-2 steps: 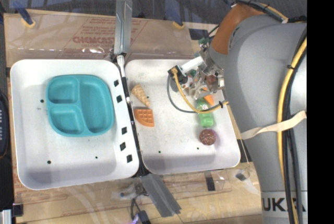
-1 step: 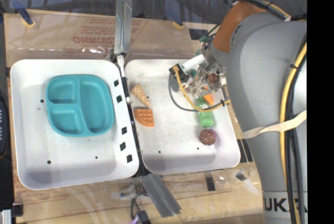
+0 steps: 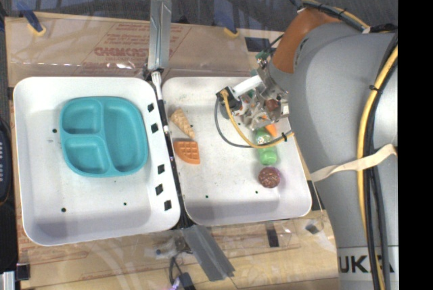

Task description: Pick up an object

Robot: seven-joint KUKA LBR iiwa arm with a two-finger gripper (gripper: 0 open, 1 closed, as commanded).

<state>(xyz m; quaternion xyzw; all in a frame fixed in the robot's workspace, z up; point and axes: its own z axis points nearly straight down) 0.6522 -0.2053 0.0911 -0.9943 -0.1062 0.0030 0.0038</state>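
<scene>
Two white bins sit side by side on a brown bench. Over the right bin (image 3: 203, 207) hangs the gripper (image 3: 262, 121), low by the far right side. Right under it lie a green ball (image 3: 268, 156) and a brown ball (image 3: 269, 177). A cone (image 3: 182, 122) and a waffle (image 3: 188, 151) lie by the left wall. The left bin (image 3: 40, 214) holds a teal plate (image 3: 103, 134).

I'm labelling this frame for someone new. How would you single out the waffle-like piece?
Look in the right bin, along its left wall. The waffle lies just below the cone; it is the flat orange square with a grid pattern.
</scene>
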